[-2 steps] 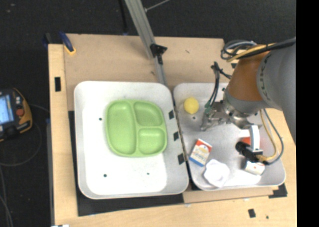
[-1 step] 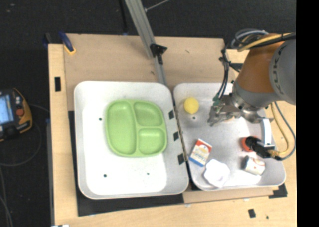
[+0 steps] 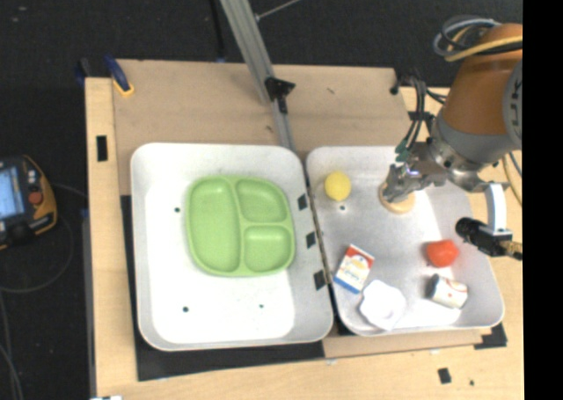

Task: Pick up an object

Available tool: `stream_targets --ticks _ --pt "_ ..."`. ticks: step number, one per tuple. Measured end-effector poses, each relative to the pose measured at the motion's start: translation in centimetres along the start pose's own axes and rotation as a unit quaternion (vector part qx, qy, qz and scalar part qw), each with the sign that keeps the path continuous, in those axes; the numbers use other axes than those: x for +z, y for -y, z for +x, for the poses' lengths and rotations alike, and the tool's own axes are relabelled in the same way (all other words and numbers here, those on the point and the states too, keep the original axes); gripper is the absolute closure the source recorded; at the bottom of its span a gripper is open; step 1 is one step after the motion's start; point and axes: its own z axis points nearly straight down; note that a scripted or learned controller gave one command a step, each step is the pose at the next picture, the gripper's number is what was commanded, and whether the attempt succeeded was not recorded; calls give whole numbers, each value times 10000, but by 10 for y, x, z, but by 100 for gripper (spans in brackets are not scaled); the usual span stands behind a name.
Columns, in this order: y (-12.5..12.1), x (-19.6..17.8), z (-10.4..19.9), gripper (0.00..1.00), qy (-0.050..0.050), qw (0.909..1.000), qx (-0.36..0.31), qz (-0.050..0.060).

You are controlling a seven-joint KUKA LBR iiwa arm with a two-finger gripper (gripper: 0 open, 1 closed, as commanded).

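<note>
a green divided tray (image 3: pixel 239 225), a yellow ball (image 3: pixel 337 185), a red-orange object (image 3: pixel 442 252), a white, red and blue carton (image 3: pixel 354 268) and white bins (image 3: pixel 158 301) are seen.

A green three-compartment tray (image 3: pixel 239 225) lies flat in the middle of the left white bin (image 3: pixel 158 301), well apart from the gripper (image 3: pixel 400 180) on its left, past the small black clips (image 3: pixel 310 240) along the seam between the two bins. A grey metal strut (image 3: pixel 246 29) slants over the tan bench (image 3: pixel 193 99) up and to the left of the gripper, ending at a black fitting near the bins' far edge. Farthest from the gripper, a blue clamp (image 3: pixel 119 77) sits at the bench's far left corner, and a handheld controller (image 3: pixel 22 196) with a lit screen lies off the bench on the dark floor.
</note>
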Motion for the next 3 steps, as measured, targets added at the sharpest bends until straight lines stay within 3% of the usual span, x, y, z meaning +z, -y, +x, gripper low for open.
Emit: stream_targets --ticks 1,2,3 --pt "-1 -6 -1 100 -9 10000 -4 28" --pt "1 -15 49 100 -16 10000 -25 28" --pt "19 -8 102 100 -10 10000 -20 39"
